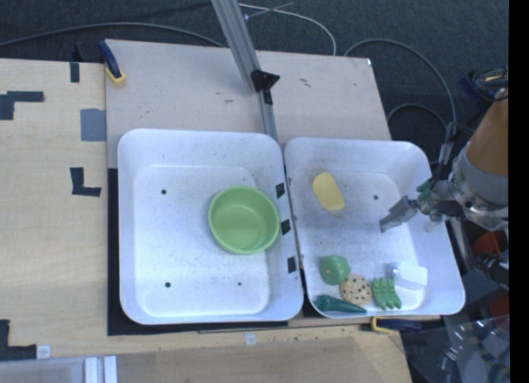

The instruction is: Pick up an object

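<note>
- Green bowl (244,220) sits alone in the left bin (140,208).
- Yellow block (328,192) lies at the back of the right bin (364,151); a green ball (334,269), speckled cookie (356,289) and white piece (411,275) crowd its front.
- End effector (397,216) hovers over the right bin's right side, fingers spread, pinching nothing.

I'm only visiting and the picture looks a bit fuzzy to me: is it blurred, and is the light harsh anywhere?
In the camera view the whole frame is soft and grainy; the small items near the right bin's front edge blur together. The light is even, with soft shadows and mild brightness on the white bins; the green bowl in the left bin reads clearly, while the end effector is smeared and dim.
</note>
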Tool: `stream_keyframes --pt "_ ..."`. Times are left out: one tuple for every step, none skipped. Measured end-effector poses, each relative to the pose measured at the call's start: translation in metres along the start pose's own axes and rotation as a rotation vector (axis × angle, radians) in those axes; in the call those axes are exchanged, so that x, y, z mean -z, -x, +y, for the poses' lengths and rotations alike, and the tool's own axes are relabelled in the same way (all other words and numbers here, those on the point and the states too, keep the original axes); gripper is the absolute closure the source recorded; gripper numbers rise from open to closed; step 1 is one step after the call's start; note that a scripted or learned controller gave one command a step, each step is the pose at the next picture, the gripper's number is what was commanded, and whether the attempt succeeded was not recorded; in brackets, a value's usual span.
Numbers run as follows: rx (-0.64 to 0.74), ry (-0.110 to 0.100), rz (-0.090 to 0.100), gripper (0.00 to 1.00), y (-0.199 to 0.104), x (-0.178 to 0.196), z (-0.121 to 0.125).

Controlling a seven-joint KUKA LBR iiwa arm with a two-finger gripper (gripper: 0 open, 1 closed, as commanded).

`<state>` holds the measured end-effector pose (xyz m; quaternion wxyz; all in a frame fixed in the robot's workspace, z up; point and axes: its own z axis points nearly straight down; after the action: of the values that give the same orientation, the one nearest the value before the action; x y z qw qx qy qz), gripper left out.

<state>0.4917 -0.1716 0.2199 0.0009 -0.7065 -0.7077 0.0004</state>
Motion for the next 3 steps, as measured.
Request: stream_keyframes --pt "0.000 0.000 0.000 0.00 0.000 0.000 0.000" --pt "-0.001 -0.004 0.000 0.00 0.003 -0.048 0.007" --pt "0.000 -0.006 0.001 0.00 -0.008 -0.104 0.009"
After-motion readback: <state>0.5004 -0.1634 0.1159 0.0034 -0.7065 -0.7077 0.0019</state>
